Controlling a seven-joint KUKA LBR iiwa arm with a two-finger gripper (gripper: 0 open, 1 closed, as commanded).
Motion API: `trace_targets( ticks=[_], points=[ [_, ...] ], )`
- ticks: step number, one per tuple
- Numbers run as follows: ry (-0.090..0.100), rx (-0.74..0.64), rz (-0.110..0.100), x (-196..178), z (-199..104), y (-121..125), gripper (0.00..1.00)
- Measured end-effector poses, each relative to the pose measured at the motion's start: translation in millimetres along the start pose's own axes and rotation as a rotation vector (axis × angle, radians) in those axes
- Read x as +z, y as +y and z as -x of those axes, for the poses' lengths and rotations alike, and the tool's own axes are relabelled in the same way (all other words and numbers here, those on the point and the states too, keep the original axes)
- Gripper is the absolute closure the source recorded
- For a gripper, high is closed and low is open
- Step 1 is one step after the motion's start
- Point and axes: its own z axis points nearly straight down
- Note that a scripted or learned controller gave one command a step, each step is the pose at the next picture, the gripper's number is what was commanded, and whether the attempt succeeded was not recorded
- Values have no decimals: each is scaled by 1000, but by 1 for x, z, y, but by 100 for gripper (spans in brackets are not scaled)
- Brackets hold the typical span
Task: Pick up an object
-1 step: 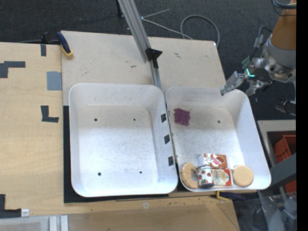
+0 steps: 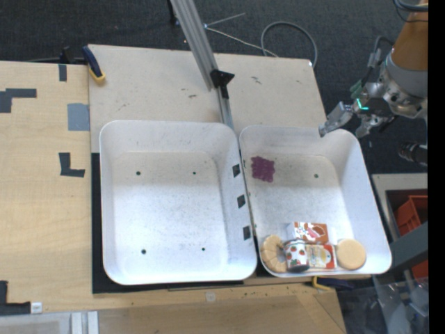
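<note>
The left bin (image 2: pixel 167 200) lies bare and open from above. In the right bin (image 2: pixel 348 186), a purple patch (image 2: pixel 263 168) sits apart; packets and biscuits (image 2: pixel 309 252) crowd the near edge.

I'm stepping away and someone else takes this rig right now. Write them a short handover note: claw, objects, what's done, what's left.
Claw: above the far right corner of the right bin, nothing between its fingers; open or shut is not clear from this view.
Objects: purple item lies alone in the far part of the right bin. Along the near wall sit a cookie, a red-and-white packet and a round biscuit, bunched together.
Left bin: no objects to report.
Done: nothing picked yet.
Left: descend on one object, grasp, lift. The purple item looks easiest, standing apart.
</note>
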Motion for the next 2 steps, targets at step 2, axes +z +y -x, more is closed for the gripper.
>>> trace_targets(
  ticks=[2],
  points=[
    [1, 1, -5, 111, -2, -6, 0]
  ],
)
